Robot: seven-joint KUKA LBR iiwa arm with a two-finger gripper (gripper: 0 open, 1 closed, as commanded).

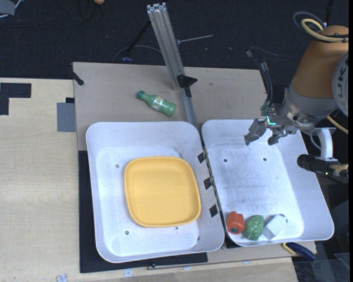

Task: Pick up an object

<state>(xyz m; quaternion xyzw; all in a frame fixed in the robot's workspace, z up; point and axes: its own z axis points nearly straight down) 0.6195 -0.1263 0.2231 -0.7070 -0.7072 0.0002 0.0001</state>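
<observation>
Candidates for the pick: 3 small items bunched in the near corner of the right bin [294,175]. Red-orange pepper-like toy [235,222] touching a green knobbly toy [253,227], and just beside that a small white-grey block [274,225] against the bin wall. Left bin [100,151] holds a yellow square plate [162,191], lying flat, roughly centred. Green bottle [156,103] lies on its side on the bench beyond the left bin, outside both bins.

Gripper [263,133] hangs over the far end of the right bin, fingers spread, nothing between them. Well apart from the 3 items.

Step in hand, as judged: approach, no grasp begun. Next move calls for travel toward the near corner, then descent. Items touch each other and crowd the wall, so finger placement looks tight; the pepper-like toy's open side seems easiest.
</observation>
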